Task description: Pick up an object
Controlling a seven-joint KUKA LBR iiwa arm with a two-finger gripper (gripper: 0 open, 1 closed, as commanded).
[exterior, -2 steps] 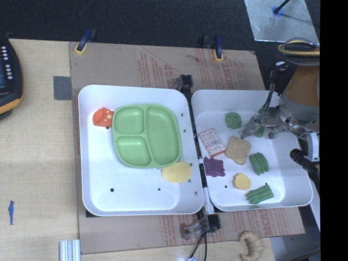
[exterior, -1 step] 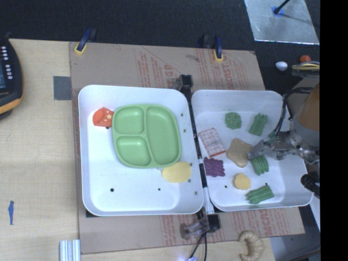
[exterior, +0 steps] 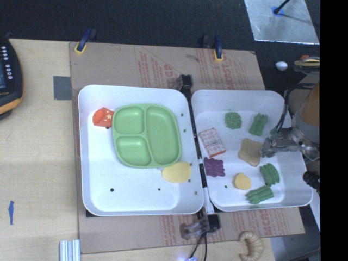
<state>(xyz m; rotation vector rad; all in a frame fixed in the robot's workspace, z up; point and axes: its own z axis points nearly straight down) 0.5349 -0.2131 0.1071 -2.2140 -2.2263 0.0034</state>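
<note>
From above, the left bin (exterior: 89, 162) holds a green divided plate (exterior: 147, 135) with a red toy (exterior: 102, 117) and a yellow piece (exterior: 176, 172) beside it, while the gripper (exterior: 270, 147) sits low in the right bin (exterior: 217, 99) next to a tan slice (exterior: 249, 152) among green and purple toys.

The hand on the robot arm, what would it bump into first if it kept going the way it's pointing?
Probably the tan slice of toy bread. The hand reaches in from the right bin's right side, pointing left, and the bread lies just ahead of its tip. Its height above the bread is unclear, so it might pass over.
</note>
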